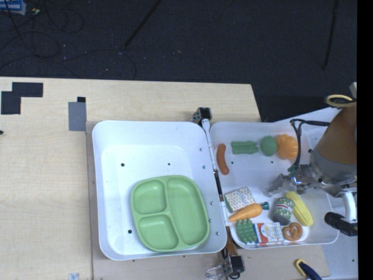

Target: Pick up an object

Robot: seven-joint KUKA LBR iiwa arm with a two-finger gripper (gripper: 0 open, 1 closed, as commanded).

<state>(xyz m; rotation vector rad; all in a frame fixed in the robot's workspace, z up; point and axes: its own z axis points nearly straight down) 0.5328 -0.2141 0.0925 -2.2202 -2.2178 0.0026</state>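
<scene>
My gripper [284, 182] hangs over the right bin [250, 134], fingers spread and grasping nothing. Nearby lie a corn cob [299, 208], a carrot [245, 212] and a printed carton [270, 233], its lettering illegible.

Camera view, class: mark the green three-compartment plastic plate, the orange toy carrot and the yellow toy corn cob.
green three-compartment plastic plate [169, 214], camera view, central divider ridge.
orange toy carrot [245, 212], camera view, middle of its body.
yellow toy corn cob [300, 209], camera view, middle of its kernels.
</scene>
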